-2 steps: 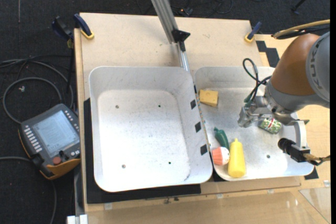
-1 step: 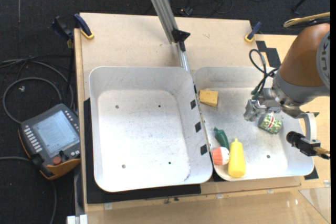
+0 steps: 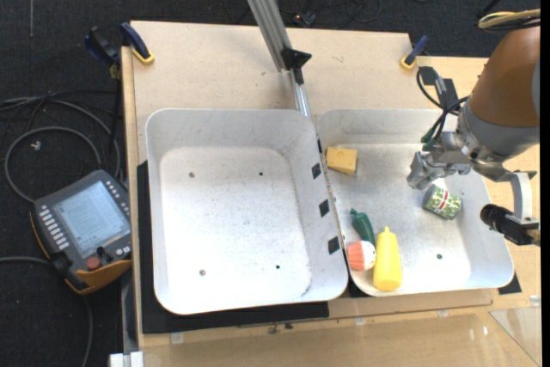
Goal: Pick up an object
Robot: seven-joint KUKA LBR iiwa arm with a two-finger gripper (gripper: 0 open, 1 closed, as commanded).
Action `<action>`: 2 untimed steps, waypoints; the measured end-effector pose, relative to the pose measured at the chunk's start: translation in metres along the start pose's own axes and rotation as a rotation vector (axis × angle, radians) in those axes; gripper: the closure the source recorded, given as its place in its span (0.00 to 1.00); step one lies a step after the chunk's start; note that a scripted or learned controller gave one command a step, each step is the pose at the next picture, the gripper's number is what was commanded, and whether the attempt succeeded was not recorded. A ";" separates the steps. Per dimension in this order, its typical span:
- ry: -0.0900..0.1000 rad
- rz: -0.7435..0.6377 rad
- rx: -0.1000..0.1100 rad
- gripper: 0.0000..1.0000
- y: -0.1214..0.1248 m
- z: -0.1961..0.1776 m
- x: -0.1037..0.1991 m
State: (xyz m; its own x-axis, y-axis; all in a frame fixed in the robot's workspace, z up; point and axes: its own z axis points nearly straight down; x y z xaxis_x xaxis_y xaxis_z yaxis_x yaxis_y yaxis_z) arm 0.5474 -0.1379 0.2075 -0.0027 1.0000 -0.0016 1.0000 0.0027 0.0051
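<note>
A grey teach pendant with an orange base is lying on the dark floor at the far left, its cable looping away behind it. Beside it the pale wooden counter is carrying two shallow white bins side by side. The left bin is showing only a few dark specks on its floor. A metal camera pole is slanting down from the top toward the seam between the bins. The right bin is holding four things: one yellow sponge-like block near its upper left, one green-handled tool lying just beside one small white and orange ball, one yellow bottle lying near the front rim and touching the ball, and one small green and white can with red markings, tilted on its side further right. Its label is too small to read. The gripper is hanging just above and left of the can, close to it; whether its grip is spread or pressed together cannot be told. Two yellow-tipped clamps are gripping the counter's back corners.
</note>
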 end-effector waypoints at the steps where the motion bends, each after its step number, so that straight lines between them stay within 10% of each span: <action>1: 0.004 -0.006 0.003 1.00 0.003 -0.008 0.064; 2: 0.004 -0.006 0.006 1.00 0.007 -0.001 0.118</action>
State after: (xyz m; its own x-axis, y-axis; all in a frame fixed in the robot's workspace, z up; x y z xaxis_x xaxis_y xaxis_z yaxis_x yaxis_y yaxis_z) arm 0.5540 -0.0194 0.2080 -0.0085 1.0000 0.0022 1.0000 0.0085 -0.0013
